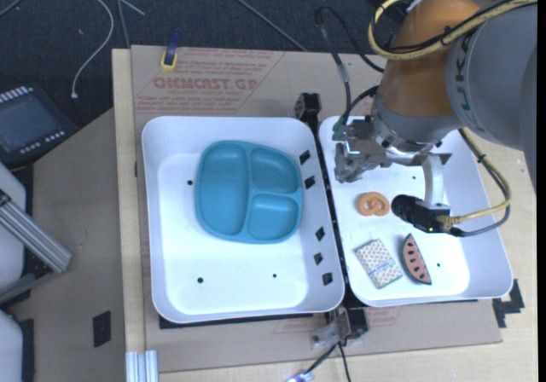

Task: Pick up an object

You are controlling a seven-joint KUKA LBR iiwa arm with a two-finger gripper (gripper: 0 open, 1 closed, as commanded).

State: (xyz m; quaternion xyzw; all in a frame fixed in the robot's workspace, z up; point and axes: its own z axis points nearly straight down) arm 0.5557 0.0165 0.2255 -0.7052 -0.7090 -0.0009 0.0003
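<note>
The right bin point(478, 201) holds three small objects. A little orange ring-shaped piece point(372, 204) lies near its middle left. At the front lie a checked square packet point(378, 263) and a watermelon slice point(416, 258) side by side. My gripper point(349, 164) hangs over the bin's left part, just above and left of the orange ring, and nothing shows in its grasp. The grey arm with its orange band point(431, 26) reaches in from the upper right.
A blue divided plate point(249, 191) lies in the left bin point(171, 227). A black fitting with a yellow cable point(424, 213) sits on the arm just right of the orange ring. The ridge between the bins point(322, 201) runs close to the gripper's left.
</note>
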